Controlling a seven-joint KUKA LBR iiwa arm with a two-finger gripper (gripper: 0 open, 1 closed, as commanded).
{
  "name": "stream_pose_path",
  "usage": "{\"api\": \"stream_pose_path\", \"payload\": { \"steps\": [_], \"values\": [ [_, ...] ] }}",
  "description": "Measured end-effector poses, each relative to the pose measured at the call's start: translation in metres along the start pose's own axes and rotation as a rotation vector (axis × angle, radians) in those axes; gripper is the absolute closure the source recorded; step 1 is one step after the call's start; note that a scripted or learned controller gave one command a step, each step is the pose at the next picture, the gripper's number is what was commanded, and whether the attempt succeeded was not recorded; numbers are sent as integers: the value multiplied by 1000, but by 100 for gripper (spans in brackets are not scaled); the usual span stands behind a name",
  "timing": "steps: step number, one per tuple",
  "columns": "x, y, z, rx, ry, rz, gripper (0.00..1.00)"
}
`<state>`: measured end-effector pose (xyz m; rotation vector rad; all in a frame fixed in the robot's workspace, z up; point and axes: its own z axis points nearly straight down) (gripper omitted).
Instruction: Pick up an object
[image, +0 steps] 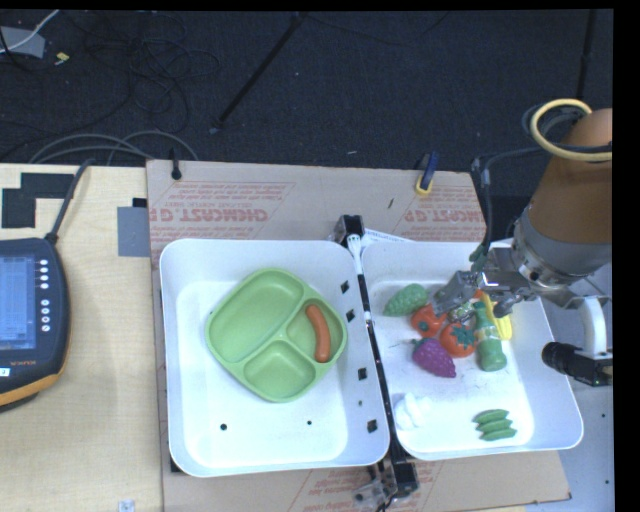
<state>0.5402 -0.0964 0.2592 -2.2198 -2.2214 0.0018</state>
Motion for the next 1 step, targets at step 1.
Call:
{"api": "stream_pose_path", "payload": {
  "steps": [1],
  "values": [
    [0,0,-10,2,0,0,100]
  ]
}}
